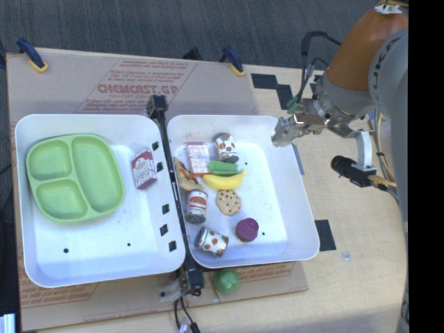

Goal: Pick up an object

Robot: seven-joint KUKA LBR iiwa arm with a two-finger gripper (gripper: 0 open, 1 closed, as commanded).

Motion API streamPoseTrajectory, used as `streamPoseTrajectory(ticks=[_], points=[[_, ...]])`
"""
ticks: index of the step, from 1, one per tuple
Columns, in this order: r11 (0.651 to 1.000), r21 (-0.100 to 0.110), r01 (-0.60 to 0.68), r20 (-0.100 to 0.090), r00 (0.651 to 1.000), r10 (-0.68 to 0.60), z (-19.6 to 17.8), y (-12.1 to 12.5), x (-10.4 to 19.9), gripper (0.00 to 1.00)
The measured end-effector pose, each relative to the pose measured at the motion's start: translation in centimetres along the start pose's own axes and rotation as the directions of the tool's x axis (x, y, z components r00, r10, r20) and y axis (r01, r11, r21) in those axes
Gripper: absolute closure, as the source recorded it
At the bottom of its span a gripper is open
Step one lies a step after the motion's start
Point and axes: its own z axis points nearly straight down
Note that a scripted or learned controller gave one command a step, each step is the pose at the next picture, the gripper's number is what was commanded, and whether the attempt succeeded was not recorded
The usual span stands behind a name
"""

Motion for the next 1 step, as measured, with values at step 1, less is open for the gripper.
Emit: streamPoseTrajectory(ticks=[1], points=[[1.0,0.001,0.0,0.0,1.0,0.0,0.02,-0.01,0.01,0.0]])
